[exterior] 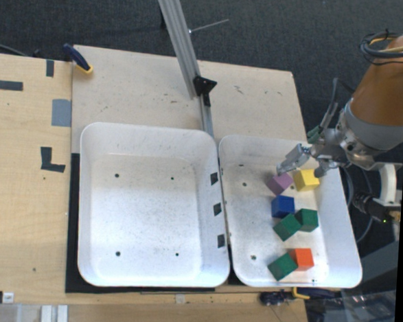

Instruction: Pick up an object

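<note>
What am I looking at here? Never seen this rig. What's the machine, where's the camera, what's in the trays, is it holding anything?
One fixed camera looks down at a slant on a bench. The machine is a robot arm, grey with an orange band, reaching in from the right; its two-finger gripper hangs over the upper part of the right bin. Two shallow white bins sit side by side. The left bin has dark dots on its floor. The right one holds small blocks: a purple block and a yellow block just under the gripper, then a blue block, two green blocks, and lower down a third green block beside an orange block. No block shows between the fingers; the view does not settle whether they are open or shut.
</note>
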`<state>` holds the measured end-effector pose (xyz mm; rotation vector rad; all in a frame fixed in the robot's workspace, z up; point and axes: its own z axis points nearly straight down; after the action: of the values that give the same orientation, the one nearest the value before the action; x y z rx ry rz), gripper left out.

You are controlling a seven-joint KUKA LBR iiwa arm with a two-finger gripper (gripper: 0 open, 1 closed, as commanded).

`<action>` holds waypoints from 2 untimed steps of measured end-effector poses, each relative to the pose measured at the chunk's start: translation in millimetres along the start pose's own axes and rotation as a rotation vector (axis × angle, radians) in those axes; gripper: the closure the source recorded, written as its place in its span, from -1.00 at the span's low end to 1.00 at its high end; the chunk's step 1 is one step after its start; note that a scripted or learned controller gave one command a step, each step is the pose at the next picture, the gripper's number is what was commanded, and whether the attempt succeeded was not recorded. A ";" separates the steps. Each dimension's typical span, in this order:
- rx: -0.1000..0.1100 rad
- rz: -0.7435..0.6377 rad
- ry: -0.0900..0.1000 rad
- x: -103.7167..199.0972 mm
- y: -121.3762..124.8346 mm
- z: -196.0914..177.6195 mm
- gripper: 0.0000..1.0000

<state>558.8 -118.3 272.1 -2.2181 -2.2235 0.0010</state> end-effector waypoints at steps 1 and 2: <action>0.000 0.000 0.000 -0.2 -0.1 0.0 -1.00; 0.007 0.002 0.000 -3.5 1.1 63.6 -1.00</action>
<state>559.8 -121.8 208.4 -2.2163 -2.2183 0.0088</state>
